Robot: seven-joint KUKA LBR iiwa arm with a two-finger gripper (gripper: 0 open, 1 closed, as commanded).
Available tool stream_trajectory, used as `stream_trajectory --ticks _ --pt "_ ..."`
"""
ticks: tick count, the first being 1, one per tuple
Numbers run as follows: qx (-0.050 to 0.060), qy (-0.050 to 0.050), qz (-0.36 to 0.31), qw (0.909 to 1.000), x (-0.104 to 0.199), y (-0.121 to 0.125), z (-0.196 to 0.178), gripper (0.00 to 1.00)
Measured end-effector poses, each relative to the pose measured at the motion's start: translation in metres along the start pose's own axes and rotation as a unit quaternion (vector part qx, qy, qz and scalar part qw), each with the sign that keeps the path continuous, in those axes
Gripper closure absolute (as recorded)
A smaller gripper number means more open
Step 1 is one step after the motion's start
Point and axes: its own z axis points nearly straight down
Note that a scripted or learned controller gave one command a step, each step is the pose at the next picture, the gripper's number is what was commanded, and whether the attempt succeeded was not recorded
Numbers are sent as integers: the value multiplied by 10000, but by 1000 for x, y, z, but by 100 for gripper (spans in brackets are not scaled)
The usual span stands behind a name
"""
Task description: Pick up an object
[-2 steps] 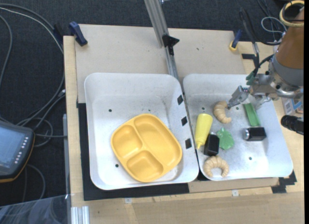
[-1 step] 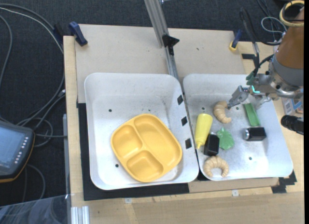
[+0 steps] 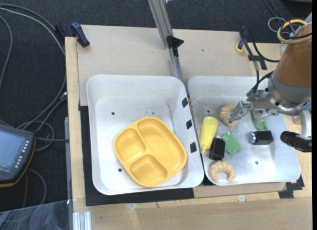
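Fingers first: they sit low over the right bin, right beside a tan croissant-shaped pastry, but from up here I honestly can't tell whether they're apart or closed, and I don't see anything between them. The grey arm with its orange band comes in from the right side. Right bin is the busy one: a smooth yellow bottle-looking thing lying along the left wall, a small black block touching its lower end, a crumpled green lump just beside that, a second curved croissant near the front edge, and a dark little cylinder-ish piece further right, with a green strip just above it. Left bin holds just a glossy yellow plastic tray with three rounded compartments, sitting tilted toward the front right corner. Both bins are shallow, white, speckled, with rounded corners, side by side on the pale wooden table.
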Motion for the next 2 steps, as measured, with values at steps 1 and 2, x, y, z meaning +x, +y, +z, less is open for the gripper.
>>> stream_trajectory --ticks 1,2 --pt "6 4 -2 10000 3 -6 62 0" --pt "-15 0 -2 10000 4 -6 102 0"
